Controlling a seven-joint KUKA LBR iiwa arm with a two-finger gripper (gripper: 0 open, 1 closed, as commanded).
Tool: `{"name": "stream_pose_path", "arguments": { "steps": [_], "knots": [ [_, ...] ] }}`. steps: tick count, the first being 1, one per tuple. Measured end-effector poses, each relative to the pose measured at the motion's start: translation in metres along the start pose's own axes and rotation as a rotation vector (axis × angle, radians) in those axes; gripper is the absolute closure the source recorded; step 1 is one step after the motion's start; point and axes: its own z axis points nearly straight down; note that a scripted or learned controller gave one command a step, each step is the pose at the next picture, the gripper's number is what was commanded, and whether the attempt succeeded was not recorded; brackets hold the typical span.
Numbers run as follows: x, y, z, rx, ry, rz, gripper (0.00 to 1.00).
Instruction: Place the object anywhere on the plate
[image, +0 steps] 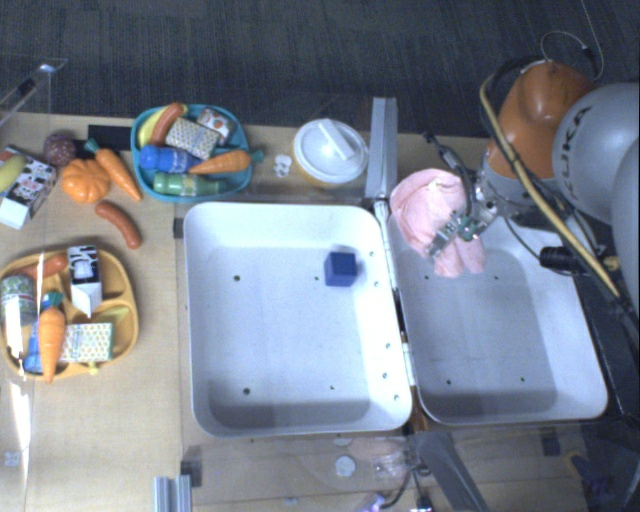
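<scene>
So the gripper (462, 228) is sitting over the top-left corner of the right bin (520, 390), right on the pink plate (428, 205), which leans up against that corner. Can't tell what the gripper is doing grip-wise, it's too small and cluttered to read. The object here is the blue cube (341, 267): small, solid blue, boxy, lying on the floor of the left bin (250, 400) toward its upper right, well apart from the plate. A white lidded container (329, 150) sits behind the bins.
</scene>
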Motion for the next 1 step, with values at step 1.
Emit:
{"name": "stream_pose_path", "arguments": {
  "steps": [1],
  "knots": [
    [0.0000,-0.0005,-0.0610,-0.002,-0.001,0.002,1.00]
  ]
}}
